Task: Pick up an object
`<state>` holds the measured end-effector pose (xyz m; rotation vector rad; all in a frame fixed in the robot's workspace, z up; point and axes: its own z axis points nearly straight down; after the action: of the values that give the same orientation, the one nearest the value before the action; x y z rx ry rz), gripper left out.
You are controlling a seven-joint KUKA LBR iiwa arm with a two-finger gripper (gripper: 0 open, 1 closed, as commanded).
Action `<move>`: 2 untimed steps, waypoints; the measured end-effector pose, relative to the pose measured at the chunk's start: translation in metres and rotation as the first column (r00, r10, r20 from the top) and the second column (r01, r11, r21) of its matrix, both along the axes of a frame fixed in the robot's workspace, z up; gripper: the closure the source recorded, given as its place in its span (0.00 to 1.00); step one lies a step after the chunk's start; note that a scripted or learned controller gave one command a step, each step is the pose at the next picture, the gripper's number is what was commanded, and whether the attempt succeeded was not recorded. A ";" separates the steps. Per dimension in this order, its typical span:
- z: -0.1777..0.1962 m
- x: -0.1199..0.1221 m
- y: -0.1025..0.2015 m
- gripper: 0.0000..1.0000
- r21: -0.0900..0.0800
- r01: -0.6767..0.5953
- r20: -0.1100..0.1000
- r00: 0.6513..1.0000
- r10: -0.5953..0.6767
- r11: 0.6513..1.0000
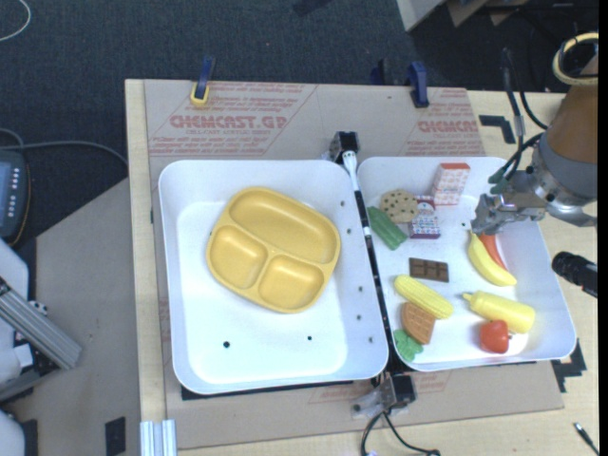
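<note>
The right bin holds several toy foods. A yellow banana lies beside a red chilli near the bin's right side. My gripper hangs just above the upper ends of those two, with the arm coming in from the right. Nothing shows between its tips. Further left lie a cookie, a green pickle, a red and white box, a small purple packet and a chocolate bar.
At the bin's front are a corn cob, an orange carrot piece, a yellow squeeze bottle and a red tomato. The left bin holds a yellow divided plate.
</note>
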<state>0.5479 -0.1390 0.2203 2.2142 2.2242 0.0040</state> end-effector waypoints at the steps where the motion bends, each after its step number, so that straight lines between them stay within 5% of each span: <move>1: -0.008 0.045 0.030 1.00 0.001 -0.001 0.000 1.000 0.001 1.000; 2: 0.010 0.088 0.070 1.00 0.000 -0.002 0.003 1.000 0.002 1.000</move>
<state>0.6359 -0.0695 0.2300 2.2112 2.2248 0.0078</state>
